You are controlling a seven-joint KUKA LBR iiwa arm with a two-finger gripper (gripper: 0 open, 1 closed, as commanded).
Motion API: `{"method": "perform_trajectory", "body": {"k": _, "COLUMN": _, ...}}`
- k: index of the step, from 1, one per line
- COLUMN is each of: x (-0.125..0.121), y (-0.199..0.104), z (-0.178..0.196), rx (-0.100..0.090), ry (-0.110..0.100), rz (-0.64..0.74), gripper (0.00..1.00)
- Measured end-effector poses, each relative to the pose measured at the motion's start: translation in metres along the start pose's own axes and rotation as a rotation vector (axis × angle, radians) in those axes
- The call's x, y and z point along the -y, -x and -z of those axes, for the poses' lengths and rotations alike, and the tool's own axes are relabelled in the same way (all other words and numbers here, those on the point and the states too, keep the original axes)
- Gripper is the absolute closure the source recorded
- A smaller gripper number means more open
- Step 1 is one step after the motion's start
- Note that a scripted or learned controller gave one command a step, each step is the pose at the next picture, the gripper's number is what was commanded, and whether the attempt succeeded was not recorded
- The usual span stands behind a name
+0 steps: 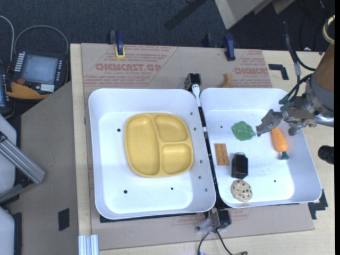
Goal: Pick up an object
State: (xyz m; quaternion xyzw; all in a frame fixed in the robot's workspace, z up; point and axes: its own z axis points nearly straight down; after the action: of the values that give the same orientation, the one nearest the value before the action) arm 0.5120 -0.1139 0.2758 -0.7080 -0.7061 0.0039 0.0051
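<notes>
Landmark: right bin (297,193), white and shallow, touching the left bin (101,142) along its left wall.
Gripper (276,125): above the right bin's upper right part, reaching in from the right.
Fingers: one dark finger (267,123) slants down-left toward the leaf; the carrot's top sits just under the gripper; whether it is clenched on anything, I cannot tell.
Carrot (279,141): orange, lying lengthwise in the right bin's right half, its green end toward the front.
Leaf (243,130): green, near the right bin's middle, left of the carrot and just beside the fingertip.
Black block (239,165): in the right bin, in front of the leaf.
Brown bar (221,154): just left of the block, near the right bin's left wall.
Cookie (241,190): round and speckled, at the right bin's front, below the block.
Tray (158,144): yellow, three compartments, in the left bin.
Writing: red print on the cardboard (159,57) behind the bins reads "CHEMCAST", seen twice; the rest is too blurred to read.
</notes>
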Motion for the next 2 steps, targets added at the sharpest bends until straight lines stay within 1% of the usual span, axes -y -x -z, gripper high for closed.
{"method": "perform_trajectory", "body": {"k": 1, "x": -0.002, "y": 0.0, "z": 0.006, "rx": 0.002, "ry": 0.012, "rz": 0.003, "gripper": 0.0}}
{"method": "perform_trajectory", "body": {"k": 2, "x": 0.006, "y": -0.005, "z": -0.052, "rx": 0.0, "ry": 0.005, "rz": 0.002, "gripper": 0.0}}
